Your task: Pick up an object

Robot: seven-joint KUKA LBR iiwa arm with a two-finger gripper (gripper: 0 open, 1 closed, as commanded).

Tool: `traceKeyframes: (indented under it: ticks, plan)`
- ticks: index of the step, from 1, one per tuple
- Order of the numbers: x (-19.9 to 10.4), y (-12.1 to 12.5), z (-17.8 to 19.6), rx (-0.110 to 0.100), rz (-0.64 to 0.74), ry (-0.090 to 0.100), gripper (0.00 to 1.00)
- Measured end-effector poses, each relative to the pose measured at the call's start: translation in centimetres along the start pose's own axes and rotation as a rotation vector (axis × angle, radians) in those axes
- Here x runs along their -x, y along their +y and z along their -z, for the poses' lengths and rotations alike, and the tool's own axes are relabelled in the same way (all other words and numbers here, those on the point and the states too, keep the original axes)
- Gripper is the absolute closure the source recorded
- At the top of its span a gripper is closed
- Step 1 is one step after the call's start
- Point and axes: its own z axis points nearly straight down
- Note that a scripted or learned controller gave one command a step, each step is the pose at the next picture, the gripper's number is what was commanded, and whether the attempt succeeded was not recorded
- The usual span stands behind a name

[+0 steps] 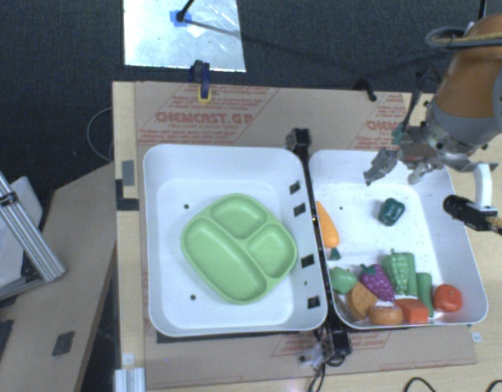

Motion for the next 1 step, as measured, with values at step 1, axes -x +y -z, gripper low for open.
traceKeyframes:
  ticks: [1]
  plan:
    - [-0.02,0.24,0.74,0.012,0.002,-0.001,0.0]
